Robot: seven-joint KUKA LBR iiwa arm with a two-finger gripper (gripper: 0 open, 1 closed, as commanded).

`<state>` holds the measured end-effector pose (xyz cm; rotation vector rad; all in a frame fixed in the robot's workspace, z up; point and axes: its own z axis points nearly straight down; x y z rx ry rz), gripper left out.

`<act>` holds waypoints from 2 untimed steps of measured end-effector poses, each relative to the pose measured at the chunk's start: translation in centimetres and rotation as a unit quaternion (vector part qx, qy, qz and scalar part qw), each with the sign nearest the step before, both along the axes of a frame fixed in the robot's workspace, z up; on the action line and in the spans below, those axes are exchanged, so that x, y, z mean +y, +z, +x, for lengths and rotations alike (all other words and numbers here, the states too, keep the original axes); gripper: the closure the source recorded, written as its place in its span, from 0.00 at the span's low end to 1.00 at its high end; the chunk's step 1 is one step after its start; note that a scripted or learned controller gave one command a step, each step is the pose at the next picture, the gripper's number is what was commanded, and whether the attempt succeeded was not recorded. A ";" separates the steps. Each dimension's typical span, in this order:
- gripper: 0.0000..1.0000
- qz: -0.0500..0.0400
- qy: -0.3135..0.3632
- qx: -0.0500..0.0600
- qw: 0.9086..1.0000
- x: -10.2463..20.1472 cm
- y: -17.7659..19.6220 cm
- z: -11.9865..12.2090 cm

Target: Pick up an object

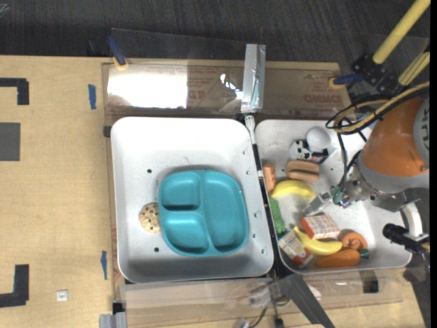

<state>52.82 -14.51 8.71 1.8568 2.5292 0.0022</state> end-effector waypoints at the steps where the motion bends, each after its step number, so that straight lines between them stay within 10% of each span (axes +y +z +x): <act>1: 0.00 0.000 0.063 0.000 0.998 1.7 -0.1 8.2; 2: 0.00 -0.001 -0.020 -0.003 1.000 -0.6 11.5 9.2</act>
